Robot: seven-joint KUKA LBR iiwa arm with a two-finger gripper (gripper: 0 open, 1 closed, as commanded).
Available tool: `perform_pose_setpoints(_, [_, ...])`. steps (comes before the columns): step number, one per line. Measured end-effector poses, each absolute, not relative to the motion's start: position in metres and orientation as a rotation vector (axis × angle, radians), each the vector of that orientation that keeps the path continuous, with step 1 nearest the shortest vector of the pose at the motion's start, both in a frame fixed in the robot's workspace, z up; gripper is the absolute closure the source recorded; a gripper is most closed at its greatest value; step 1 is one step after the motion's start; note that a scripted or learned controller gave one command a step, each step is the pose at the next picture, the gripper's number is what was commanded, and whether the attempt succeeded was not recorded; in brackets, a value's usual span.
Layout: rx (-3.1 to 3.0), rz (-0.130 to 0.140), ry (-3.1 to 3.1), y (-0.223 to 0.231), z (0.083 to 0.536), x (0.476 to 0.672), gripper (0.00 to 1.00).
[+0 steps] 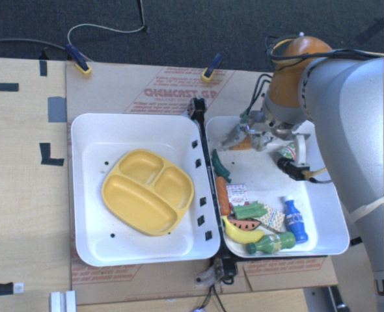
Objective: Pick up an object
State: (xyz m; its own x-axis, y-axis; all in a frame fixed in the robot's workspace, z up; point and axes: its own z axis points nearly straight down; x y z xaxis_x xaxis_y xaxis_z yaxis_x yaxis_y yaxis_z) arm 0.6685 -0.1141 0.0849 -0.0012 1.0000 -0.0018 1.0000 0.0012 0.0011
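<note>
My gripper point(239, 137) hangs low over the far left corner of the right bin point(322, 203). A small orange-brown piece point(241, 146) shows right beneath it; I cannot tell whether it is gripped or just lying there. Toys are heaped at the near end of this bin: an orange carrot point(222, 195), a dark green piece point(219, 166), a white printed packet point(237, 192), a watermelon slice point(239, 224), a yellow banana point(242, 235), a green bottle point(273, 242) and a blue bottle point(295, 220).
The left bin point(88, 194) holds a yellow divided plate point(148, 190). A black-clipped divider point(205, 174) separates the bins. The grey arm point(348, 122) covers the right bin's far right side. Blue-and-yellow clamps point(79, 58) sit on the cardboard behind.
</note>
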Motion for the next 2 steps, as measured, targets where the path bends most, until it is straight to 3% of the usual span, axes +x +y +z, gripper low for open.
perform_pose_setpoints(1, [2.217, -0.005, 2.224, -0.114, 0.095, 0.668, 1.00])
perform_pose_setpoints(2, [2.218, 0.001, 2.223, -0.071, 0.220, 0.637, 1.00])
